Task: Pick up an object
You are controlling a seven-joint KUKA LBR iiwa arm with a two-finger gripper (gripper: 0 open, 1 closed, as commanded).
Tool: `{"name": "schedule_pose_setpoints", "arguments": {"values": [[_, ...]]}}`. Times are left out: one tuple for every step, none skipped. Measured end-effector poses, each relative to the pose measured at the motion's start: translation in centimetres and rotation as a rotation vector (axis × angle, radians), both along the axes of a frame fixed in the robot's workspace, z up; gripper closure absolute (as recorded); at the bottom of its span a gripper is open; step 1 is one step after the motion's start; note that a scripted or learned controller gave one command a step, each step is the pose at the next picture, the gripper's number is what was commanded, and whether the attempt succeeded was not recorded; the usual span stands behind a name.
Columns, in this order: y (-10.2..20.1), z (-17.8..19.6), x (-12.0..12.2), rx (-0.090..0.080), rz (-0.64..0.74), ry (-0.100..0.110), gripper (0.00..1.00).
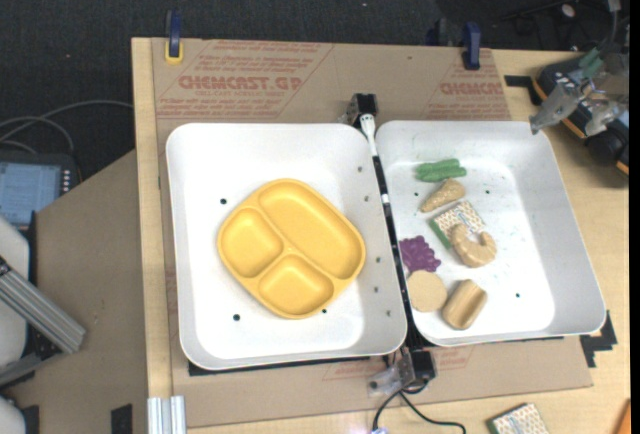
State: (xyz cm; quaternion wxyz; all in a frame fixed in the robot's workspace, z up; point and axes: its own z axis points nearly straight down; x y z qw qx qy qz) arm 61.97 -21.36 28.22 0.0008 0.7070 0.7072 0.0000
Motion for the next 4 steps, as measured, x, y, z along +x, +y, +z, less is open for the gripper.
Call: {"name": "schedule_pose_setpoints", "arguments": {"values": [[4.1, -9.9, 4.3, 0.005, 0.005, 0.008, 0.0], [8.9, -20.5, 4.5, 0.006, 0.004, 0.011, 0.0], [8.5, -18.6, 4.8, 0.0, 0.002, -0.002, 1.0], [8.5, -18.7, 4.8, 0.0, 0.002, -0.001, 0.0]]}}
